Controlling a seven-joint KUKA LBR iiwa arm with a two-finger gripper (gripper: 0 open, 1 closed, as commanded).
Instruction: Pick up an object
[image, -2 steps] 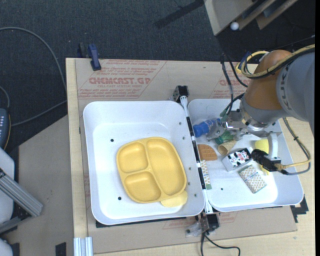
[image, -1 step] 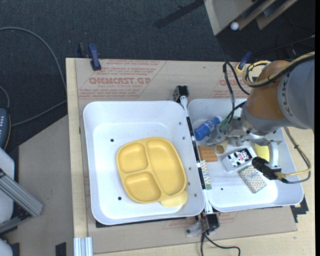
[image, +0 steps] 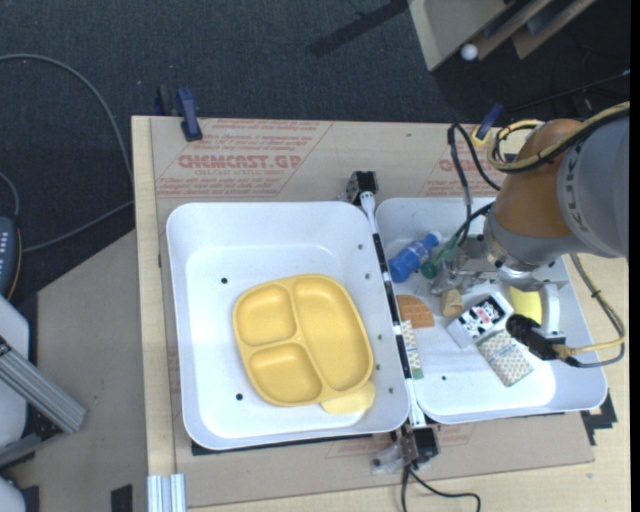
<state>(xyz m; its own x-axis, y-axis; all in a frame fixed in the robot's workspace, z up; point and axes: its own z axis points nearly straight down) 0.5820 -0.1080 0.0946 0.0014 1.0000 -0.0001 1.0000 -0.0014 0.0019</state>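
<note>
My gripper (image: 460, 282) hangs below the grey and orange wrist (image: 535, 205) over the upper middle of the right bin (image: 500, 395). It sits low among the clutter there. Just left of it lies a blue bottle (image: 409, 258) with a small green piece (image: 430, 268) beside it. Below the gripper lie a white box with black and red print (image: 480, 318) and a brown flat piece (image: 414, 310). A yellow object (image: 527, 303) and a speckled pad (image: 506, 358) rest to the right and lower right. The wrist hides the gripper's tip.
The left bin (image: 200, 260) holds a yellow divided plate (image: 302, 340) with a pale yellow piece (image: 348, 402) at its lower edge. A black divider with clamps (image: 385, 290) runs between the bins. Cables (image: 580, 350) trail across the right bin's right side.
</note>
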